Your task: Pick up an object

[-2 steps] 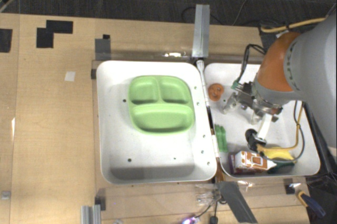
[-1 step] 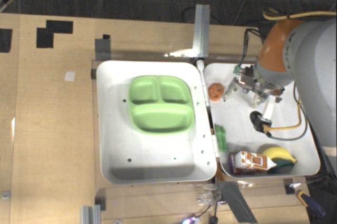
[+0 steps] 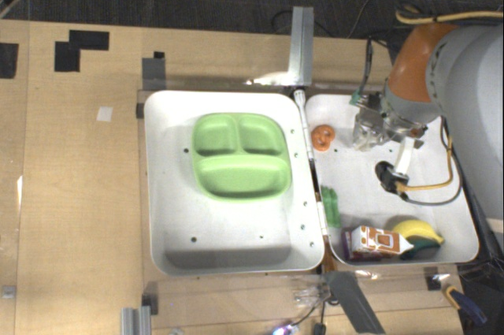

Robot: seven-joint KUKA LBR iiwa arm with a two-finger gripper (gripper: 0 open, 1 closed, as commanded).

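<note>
My gripper [image 3: 367, 135] hangs over the back part of the right bin [image 3: 449, 191], on the grey arm with its orange band [image 3: 411, 72]. A small orange round object [image 3: 321, 137] lies just to the gripper's left, near the wall between the bins, apart from it. A green oblong object [image 3: 329, 207] lies along the right bin's left wall. At the bin's front sit a brown carton [image 3: 373, 243] and a yellow banana [image 3: 417, 230], with a dark green object [image 3: 426, 247] beneath the banana.
The left bin [image 3: 169, 191] holds a green divided plate [image 3: 239, 154]. A black and yellow cable [image 3: 402, 182] loops from the wrist over the right bin's floor. A metal post [image 3: 302, 50] stands behind the bins.
</note>
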